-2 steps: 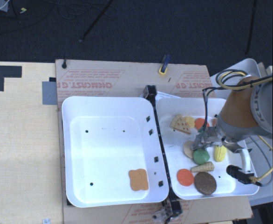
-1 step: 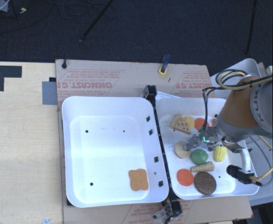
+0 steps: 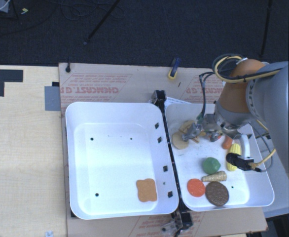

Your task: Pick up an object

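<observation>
The grey arm (image 3: 263, 102) reaches in from the right, its orange band (image 3: 240, 83) bent over the far part of the right bin (image 3: 263, 201). Its wrist points down and to the left, and the claw (image 3: 196, 131) sits low among a small heap of tan pieces (image 3: 183, 138) close to the bin's left wall. Whether the claw is open or closed cannot be told.

Nearer in the same bin lie a green round object (image 3: 211, 164), a red disc (image 3: 196, 187), a brown disc (image 3: 217, 193), a pale stick-like piece (image 3: 214, 177) and a yellow corn-like piece (image 3: 234, 151) towards the right. The left bin (image 3: 78, 191) holds a tan toast-shaped slice (image 3: 146, 190) in its near right corner.

The cardboard (image 3: 110, 85) under the bins on the surface (image 3: 21, 157) bears red printed lettering, seen upside down and too small to read with certainty.
</observation>
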`<state>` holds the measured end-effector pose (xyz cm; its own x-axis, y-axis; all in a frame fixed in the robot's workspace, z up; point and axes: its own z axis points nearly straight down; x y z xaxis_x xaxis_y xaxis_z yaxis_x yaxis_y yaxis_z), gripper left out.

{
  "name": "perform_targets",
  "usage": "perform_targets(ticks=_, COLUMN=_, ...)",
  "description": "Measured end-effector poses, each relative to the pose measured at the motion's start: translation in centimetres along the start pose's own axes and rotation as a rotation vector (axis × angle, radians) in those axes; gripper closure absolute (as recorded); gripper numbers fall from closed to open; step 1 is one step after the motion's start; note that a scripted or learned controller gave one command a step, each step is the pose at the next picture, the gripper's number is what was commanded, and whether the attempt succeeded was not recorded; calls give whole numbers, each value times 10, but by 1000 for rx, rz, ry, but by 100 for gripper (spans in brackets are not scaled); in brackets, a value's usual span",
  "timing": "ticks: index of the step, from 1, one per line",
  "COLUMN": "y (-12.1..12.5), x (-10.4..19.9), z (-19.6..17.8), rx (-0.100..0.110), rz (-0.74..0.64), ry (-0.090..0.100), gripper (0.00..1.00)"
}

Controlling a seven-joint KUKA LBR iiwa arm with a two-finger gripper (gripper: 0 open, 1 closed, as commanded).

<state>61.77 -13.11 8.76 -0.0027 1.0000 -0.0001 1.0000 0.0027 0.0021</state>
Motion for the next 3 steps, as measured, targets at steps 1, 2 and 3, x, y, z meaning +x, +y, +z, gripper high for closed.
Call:
perform_targets(ticks=1, y=-63, x=22, z=-1, rx=0, rz=9, ry=-1, gripper=0)
perform_targets(ticks=2, y=-8, x=-18, z=3, rx=6, rz=1, ry=-1, gripper=0)
perform_targets(ticks=3, y=26, x=-28, z=4, rx=7, rz=-1, ry=1, gripper=0)
